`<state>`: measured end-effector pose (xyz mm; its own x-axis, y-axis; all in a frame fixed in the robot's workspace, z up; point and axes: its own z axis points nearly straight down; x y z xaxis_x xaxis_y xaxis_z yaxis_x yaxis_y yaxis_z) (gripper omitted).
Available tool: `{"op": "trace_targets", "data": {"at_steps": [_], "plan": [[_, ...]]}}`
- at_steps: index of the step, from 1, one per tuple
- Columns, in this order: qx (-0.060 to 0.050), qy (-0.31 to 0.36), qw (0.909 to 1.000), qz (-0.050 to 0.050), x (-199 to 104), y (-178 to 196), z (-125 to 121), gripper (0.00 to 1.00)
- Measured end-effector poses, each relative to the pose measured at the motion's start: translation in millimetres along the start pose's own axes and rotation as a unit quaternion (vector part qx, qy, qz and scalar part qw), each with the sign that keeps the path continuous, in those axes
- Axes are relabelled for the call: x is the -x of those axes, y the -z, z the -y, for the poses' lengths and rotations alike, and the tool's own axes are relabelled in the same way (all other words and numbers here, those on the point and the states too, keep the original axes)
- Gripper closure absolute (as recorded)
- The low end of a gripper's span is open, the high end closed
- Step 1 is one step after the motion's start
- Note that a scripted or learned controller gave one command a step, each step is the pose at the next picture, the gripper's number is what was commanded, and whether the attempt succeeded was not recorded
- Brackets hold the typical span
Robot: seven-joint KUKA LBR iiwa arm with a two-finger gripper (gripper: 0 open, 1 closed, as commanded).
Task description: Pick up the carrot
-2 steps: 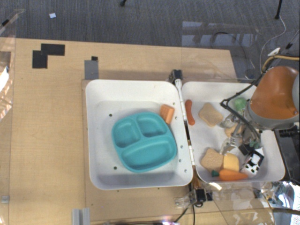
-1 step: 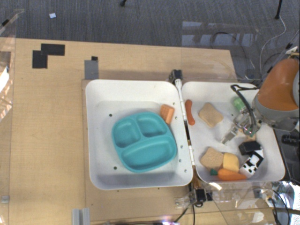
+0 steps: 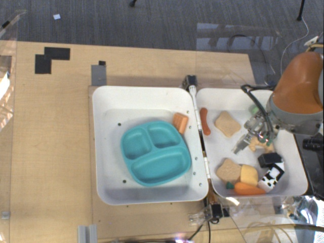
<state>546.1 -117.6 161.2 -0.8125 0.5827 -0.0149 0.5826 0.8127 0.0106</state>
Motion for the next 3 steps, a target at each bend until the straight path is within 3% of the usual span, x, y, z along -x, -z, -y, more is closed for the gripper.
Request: {"op": "trace_targets", "data": {"at_steps": [1,2,3], "plan": [[-0.002,0.187,0.9823,-0.002,34,-27,1,0.0],[-0.001,0.254,0.9672,-0.001,57,-25,15,0.0],[-0.001,0.279,0.9604,0.0,-3,41,11,0.0]]}}
